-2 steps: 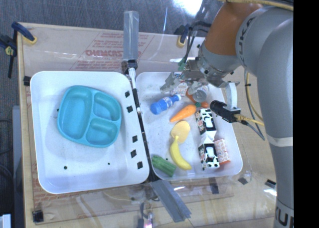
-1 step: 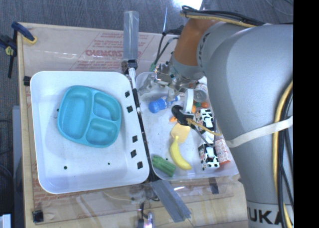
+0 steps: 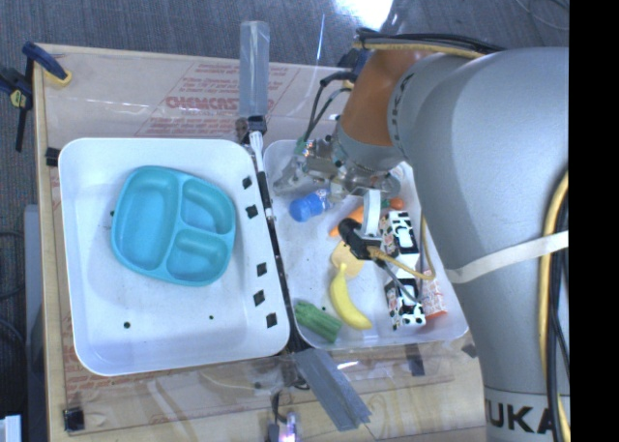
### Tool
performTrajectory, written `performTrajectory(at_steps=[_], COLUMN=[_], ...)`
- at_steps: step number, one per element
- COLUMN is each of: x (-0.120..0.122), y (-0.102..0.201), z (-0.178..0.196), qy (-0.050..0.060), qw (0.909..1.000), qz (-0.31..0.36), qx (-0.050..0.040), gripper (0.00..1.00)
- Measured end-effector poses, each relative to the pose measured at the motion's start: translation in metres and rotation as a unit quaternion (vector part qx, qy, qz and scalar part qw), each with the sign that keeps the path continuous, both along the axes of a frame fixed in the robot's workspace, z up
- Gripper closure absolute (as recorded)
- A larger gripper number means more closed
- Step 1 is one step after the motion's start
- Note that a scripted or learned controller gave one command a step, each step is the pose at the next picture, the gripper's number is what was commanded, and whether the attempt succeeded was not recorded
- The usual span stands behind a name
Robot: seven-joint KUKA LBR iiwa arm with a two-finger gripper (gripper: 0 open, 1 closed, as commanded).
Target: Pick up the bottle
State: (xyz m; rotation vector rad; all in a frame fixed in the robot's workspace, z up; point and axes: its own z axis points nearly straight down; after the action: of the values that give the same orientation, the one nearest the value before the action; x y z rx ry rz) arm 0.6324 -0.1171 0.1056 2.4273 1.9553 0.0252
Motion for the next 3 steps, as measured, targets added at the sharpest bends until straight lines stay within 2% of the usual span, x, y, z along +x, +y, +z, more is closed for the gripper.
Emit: performTrajectory(at_steps=[1,2,3], x=[0.001,0.001,-0.036], y=[-0.001,-0.001,-0.004], z=[0.009,0.008,-0.016], qy=[0.001,0.001,0.017], qw=[1.0,1.0,0.9987], qz=[0.002,0.002,0.049], qx=[-0.0011,-0.0011,0.0031], gripper=[1.0,0.0,0.0])
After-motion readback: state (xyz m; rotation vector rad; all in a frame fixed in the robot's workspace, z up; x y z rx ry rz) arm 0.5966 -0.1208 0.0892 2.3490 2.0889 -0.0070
